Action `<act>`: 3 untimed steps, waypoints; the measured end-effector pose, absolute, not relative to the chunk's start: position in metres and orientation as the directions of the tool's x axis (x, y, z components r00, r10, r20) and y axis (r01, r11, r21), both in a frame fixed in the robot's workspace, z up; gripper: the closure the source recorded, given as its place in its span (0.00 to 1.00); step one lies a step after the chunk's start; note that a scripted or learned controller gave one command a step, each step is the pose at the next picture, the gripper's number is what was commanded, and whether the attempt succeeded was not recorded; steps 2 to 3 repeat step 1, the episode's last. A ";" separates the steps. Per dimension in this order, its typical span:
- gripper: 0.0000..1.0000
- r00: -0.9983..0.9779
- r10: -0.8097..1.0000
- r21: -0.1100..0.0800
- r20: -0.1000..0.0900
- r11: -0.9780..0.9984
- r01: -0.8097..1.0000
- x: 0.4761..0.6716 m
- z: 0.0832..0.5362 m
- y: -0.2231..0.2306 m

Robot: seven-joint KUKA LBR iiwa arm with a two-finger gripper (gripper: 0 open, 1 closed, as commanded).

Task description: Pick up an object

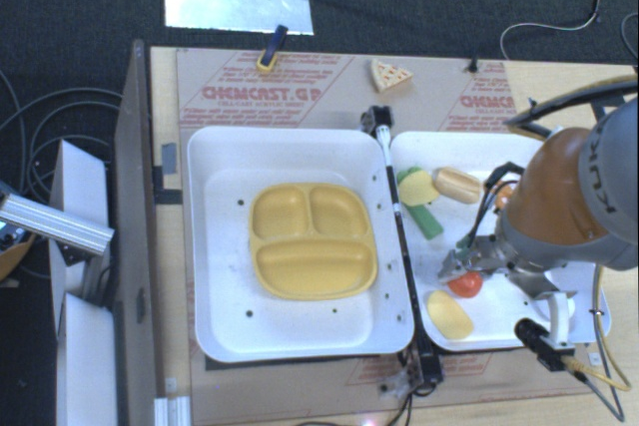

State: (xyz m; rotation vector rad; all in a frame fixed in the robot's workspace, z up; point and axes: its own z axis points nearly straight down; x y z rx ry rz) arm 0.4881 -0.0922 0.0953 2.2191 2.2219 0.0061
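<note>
I cannot tell how the hand (461, 266) is set above the small red round toy (465, 285) near the right white bin's (411, 177) front edge, so it may nudge it toward the yellow oval piece (449, 314).

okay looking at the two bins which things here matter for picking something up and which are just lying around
For the job:
gripper, low in the right bin
red piece beneath it
yellow piece
corn
green stick
hot dog

Lying about:
yellow tray in the left bin
wedge on the bench, outside the bins
blue-and-yellow tool
</note>
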 end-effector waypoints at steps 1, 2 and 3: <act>1.00 -0.016 1.000 0.011 0.004 0.016 1.000 0.507 0.190 0.007; 1.00 -0.016 1.000 0.011 0.004 0.016 1.000 0.507 0.190 0.007; 1.00 -0.016 1.000 0.011 0.004 0.016 1.000 0.507 0.190 0.007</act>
